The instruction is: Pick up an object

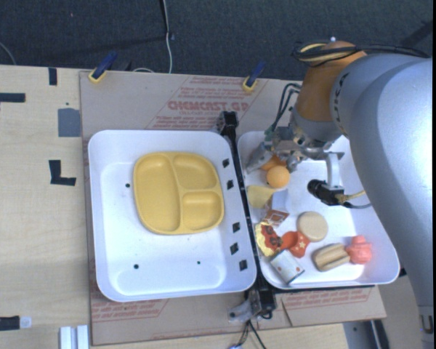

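Arm: you see it fill the right side, grey body with the orange band, reaching over the right bin's back corner.

Tabletop: pale wood with black tape marks; a cardboard sheet under both bins carries red print, too faint for you to read.

Left bin: broad bare white floor in front of and left of a yellow divided plate, which sits toward the back.

Right bin: crowded. Open floor is only a narrow strip mid-right, near a black part of the arm.

Hand: low at the bin's back-left; whether it is wide or narrow, you cannot tell.

Orange ball: round, smooth, just below the hand, beside the inner wall. Contact unclear.

Front cluster, close together: tan bun-like piece, round cream disc, pink lump, pale yellow wedge, red item, small printed packets, text illegible.
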`<state>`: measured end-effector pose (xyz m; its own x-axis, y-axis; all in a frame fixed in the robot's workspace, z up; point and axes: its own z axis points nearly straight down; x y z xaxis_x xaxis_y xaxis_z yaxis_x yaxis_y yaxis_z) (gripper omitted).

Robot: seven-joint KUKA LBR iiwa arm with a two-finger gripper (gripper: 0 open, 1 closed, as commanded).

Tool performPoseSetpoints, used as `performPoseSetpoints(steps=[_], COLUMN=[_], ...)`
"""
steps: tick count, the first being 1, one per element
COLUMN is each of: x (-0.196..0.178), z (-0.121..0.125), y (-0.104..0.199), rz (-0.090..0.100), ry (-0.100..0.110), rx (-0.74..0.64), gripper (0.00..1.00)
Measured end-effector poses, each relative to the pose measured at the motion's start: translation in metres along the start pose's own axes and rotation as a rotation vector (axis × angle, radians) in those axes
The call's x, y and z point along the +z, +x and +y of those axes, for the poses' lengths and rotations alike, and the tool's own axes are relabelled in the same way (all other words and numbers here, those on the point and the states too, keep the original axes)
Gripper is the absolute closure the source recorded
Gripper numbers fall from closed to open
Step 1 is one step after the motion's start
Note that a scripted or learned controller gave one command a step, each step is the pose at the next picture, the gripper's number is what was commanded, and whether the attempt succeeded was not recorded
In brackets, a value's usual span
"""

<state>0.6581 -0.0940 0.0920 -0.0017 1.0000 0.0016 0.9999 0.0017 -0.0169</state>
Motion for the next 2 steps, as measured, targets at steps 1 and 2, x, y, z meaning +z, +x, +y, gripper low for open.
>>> performPoseSetpoints(steps=[1, 2], x=[-0.0079, -0.0077], z=[-0.0025, -0.0024], y=[0.0002, 0.0], rz=[0.002, 0.001], ry=[0.011, 0.011], rx=[0.0, 0.0], gripper=[1.0, 0.0])
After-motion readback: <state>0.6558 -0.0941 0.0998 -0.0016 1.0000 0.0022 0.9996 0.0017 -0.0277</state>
